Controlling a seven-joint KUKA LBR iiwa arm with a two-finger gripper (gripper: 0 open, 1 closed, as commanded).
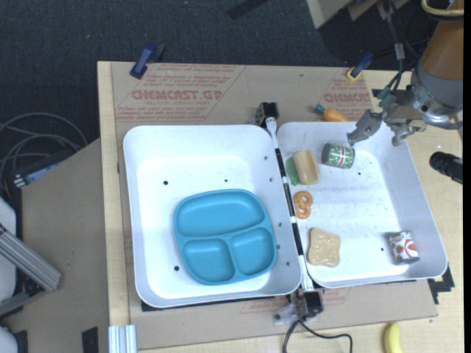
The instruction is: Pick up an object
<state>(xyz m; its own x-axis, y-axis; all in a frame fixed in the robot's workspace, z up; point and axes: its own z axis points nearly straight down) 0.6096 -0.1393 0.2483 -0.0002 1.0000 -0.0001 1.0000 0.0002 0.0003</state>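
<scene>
Gripper [381, 127] sits over the far right corner of the right bin [423, 197], hanging off the grey wrist with the orange band above it. Two fingers visible, splayed apart, one angled down-left toward the can, the other to the right. Open, nothing between them.

Green-labelled can [338, 155] lies on its side just beside the left fingertip [362, 133], below and left of it. Can't tell if finger and can touch; it is not in the grasp.

Rest of the right bin: sandwich-shaped toy with tan top and green edge [303, 167] left of the can, near the divider between bins. Small orange pretzel-like ring [302, 203] below it. Tan toast slice [324, 247] lower still, near the front rim. Small red-and-white box [402, 247] at the near right corner, well apart from the others.

Left bin [147, 190]: blue three-compartment tray [224, 235] lying flat, near the centre-front.

Outside the bins: orange carrot-like item [333, 113] on the cardboard just behind the right bin, blue clamps [146, 60] at the far board edge, yellow object [393, 337] at the bottom edge of the bench.
</scene>
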